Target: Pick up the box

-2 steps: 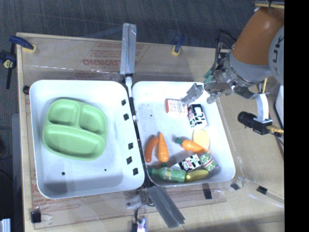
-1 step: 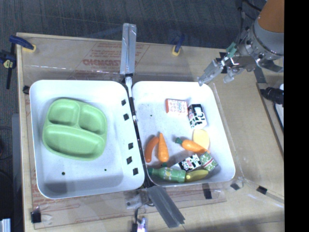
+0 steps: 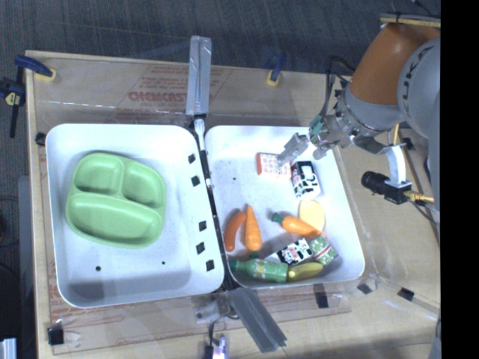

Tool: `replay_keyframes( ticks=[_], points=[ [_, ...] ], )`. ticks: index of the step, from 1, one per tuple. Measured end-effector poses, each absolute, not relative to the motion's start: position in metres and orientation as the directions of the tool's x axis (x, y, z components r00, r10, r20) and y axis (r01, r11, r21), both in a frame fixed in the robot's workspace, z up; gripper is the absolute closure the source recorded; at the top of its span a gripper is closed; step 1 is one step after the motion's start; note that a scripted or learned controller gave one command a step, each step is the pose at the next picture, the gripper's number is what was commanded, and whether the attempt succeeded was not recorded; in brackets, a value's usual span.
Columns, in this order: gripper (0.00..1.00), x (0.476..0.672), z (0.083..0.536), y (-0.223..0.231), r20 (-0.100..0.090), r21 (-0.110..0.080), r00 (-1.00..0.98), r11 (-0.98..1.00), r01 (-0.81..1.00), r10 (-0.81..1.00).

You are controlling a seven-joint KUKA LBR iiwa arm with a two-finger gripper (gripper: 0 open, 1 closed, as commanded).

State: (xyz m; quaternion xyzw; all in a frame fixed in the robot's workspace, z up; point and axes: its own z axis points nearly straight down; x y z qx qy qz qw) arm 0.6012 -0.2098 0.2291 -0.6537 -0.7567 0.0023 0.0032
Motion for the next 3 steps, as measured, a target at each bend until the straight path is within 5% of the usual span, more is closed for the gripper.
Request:
replay_keyframes(
  ticks=[1, 2, 3],
  points=[
    [0.0, 0.608, 0.244, -0.211, -0.001, -0.006, -0.003, 0.003, 1.0, 1.0],
    [0.0, 0.657, 0.226, -0.21, 0.0, -0.006, 0.133, -0.133, 0.991, 0.991],
    [0.0, 0.66, 0.096, -0.191, -0.001, 0.004, 0.209, -0.209, 0.978, 0.978]
  ],
)
